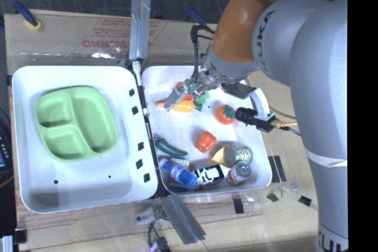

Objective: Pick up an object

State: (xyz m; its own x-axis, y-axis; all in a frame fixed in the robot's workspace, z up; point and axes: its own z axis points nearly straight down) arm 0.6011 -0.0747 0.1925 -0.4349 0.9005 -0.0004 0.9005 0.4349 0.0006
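Here, near the middle of the frame, an orange carrot-shaped toy (184, 106) lies in the upper left part of the right bin (155, 81), with the gripper (190, 91) right over it; the metal fingers seem to touch or straddle its upper end, but I cannot tell whether they are spread or closed on it, so no hold can be confirmed. A small green piece (199, 101) sits just beside the carrot on its right. Further right in the same bin lies a red tomato (225, 114) with a green stalk, and below the carrot, toward the bin's centre, an orange-red pepper (205, 140). Along the bin's lower edge a cluster gathers: a dark green chilli (170, 148) at the left, a blue bottle (178, 174) below it, a black-and-white labelled container (208, 174), a yellowish pear-like item (221, 156), and two cans (239, 164) at the lower right. The left bin (29, 186), filling the left half of the frame, holds a green divided plate (75, 122) in its upper part. The grey arm (307, 68) with its orange band occupies the upper right.
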